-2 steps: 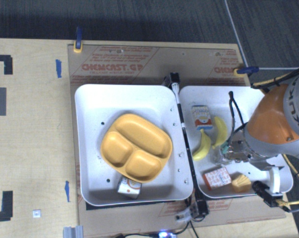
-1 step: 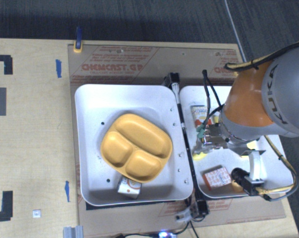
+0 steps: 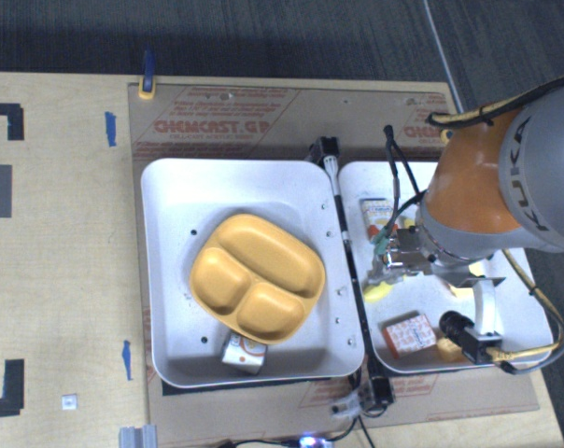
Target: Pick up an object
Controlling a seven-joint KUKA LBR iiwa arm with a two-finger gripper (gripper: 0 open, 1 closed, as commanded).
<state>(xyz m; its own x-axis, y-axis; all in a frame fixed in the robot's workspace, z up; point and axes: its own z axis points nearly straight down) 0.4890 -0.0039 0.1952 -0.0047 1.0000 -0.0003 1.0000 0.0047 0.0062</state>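
1. Left bin: a yellow dish with three hollows lies across the middle, turned at an angle to the walls.
2. A small white box sits at the dish's near edge, partly tucked under it, close to the bin's front wall.
3. Right bin: the arm reaches in from the right and covers much of the floor.
4. The gripper is low over the left half of the right bin, near the wall shared with the left bin.
5. Gripper state: how wide it stands, and whether it has anything, cannot be read from this angle.
6. A packet lies just behind the gripper, toward the far wall.
7. A yellow piece lies just in front of the gripper; contact is unclear.
8. A red box lies flat near the front wall, apart from the gripper.
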